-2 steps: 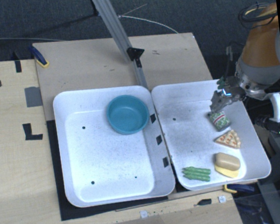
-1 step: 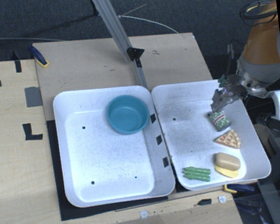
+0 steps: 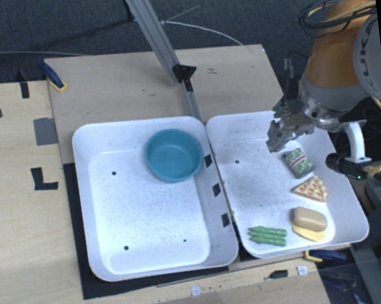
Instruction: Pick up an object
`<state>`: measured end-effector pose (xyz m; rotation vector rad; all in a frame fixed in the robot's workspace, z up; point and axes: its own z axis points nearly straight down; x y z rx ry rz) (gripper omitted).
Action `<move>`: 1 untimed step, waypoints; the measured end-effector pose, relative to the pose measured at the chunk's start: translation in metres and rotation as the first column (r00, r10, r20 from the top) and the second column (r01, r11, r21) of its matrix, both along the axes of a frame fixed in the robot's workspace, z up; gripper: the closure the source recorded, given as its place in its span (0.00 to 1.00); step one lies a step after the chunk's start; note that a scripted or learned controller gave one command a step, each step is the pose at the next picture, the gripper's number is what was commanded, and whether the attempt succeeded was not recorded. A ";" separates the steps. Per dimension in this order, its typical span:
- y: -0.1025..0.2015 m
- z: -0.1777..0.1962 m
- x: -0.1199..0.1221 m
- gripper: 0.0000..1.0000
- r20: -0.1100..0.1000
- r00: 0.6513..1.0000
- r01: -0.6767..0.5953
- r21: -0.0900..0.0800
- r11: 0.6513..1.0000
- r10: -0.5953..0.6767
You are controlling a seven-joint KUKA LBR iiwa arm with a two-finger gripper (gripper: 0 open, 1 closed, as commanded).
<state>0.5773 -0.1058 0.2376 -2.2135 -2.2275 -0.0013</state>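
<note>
My gripper (image 3: 280, 139) hangs over the upper right part of the right bin (image 3: 248, 175), just above and left of a small green and red can (image 3: 297, 161) lying on its side. Nothing shows between its fingers. Below the can lies a pizza slice (image 3: 311, 189). Near the bin's front right corner rests a tan bread roll (image 3: 309, 222), and left of it a bunch of green beans (image 3: 267, 235). A blue bowl (image 3: 173, 155) sits at the top of the left bin (image 3: 130, 224).
A grey metal pole (image 3: 160, 45) slants down from the top to the gap between the bins. The arm's orange and grey body (image 3: 338, 61) fills the upper right. The bins stand on a wooden bench (image 3: 18, 203).
</note>
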 end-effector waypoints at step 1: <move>0.053 -0.007 0.005 1.00 -0.002 1.000 0.000 -0.001 1.000 0.000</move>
